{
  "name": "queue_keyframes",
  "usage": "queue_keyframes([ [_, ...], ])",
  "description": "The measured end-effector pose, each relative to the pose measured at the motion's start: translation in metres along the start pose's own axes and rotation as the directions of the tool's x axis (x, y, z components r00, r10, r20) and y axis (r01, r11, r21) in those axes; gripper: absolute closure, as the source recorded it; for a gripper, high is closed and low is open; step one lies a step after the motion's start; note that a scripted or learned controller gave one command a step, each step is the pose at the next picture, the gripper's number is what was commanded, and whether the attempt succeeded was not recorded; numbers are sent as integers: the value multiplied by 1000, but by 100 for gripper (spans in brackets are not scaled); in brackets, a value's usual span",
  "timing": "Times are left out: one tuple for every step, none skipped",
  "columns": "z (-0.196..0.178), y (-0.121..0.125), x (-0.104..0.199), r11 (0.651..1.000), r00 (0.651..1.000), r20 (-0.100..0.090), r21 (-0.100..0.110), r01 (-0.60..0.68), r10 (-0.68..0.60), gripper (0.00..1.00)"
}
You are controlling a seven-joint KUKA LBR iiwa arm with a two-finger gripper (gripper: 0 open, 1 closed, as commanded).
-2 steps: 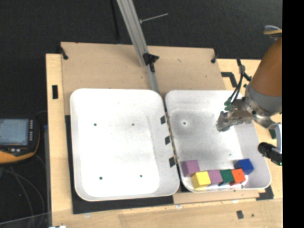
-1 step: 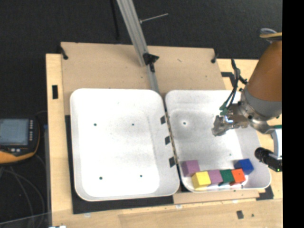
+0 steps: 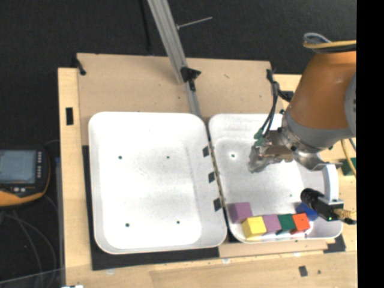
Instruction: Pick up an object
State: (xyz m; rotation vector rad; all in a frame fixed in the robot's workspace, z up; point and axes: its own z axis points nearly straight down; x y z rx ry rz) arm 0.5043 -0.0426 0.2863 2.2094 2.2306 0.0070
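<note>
The wooden bench (image 3: 150, 83) carries two shallow white bins side by side, the left bin (image 3: 150, 179) broad and bare white, the right bin (image 3: 240, 131) partly covered by the arm (image 3: 327, 95), whose grey body and orange band come in from the right. Below the wrist the gripper (image 3: 262, 159) hangs over the middle of the right bin, tips pointing down toward the white floor; from here I cannot tell how its fingers are set, and nothing shows between them. The blocks sit well apart from it, huddled along the near edge of the right bin: a purple block (image 3: 240, 211), a yellow block (image 3: 254, 226) just beside it, then a lilac block (image 3: 272, 223), a green block (image 3: 285, 222) and an orange block (image 3: 300, 222) in a row.
</note>
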Motion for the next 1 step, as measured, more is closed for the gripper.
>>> queue_keyframes([
  [-41, -13, 88, 1000, 1000, -1, -1, 3, -3, 100],
])
